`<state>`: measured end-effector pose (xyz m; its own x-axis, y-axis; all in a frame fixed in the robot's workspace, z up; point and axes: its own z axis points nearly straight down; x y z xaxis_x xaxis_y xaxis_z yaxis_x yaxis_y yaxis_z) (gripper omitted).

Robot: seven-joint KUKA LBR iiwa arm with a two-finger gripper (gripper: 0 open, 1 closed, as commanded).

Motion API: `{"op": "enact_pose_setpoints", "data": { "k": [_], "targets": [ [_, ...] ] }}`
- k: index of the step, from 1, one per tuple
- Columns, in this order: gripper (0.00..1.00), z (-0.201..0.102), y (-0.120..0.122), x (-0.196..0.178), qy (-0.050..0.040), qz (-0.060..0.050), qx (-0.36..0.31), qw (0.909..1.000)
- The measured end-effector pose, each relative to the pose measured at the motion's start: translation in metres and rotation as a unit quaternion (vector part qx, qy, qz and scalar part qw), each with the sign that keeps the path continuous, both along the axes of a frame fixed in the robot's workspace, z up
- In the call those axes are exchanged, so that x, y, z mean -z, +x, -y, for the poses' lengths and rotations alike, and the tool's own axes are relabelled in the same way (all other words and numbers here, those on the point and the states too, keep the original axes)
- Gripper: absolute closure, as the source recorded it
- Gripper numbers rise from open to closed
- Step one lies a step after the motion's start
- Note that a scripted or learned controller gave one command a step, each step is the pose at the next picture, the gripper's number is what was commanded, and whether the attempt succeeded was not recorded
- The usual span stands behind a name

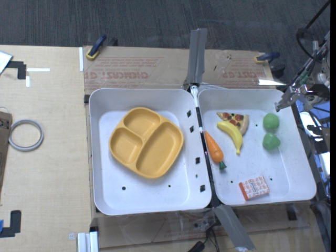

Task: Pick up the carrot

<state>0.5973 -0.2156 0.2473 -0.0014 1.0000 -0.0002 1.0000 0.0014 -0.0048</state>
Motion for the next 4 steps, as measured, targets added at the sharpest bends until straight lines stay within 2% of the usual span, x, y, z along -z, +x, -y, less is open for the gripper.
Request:
{"op": "enact_pose_setpoints", "data": {
  "k": [1, 2, 3, 4],
  "targets": [
    [0.00, 0.002, -0.058, 0.142, 0.0047, -0.002, -0.068, 0.9977],
    [0.00, 0.006, -0.096, 0.096, 0.0013, 0.001, -0.072, 0.9974],
    [0.00, -0.035, -0.120, 0.158, 0.0008, 0.000, 0.030, 0.9995],
    [1.00, -0.035, -0.120, 0.152, 0.0012, -0.002, 0.032, 0.9995]
  ]
}}
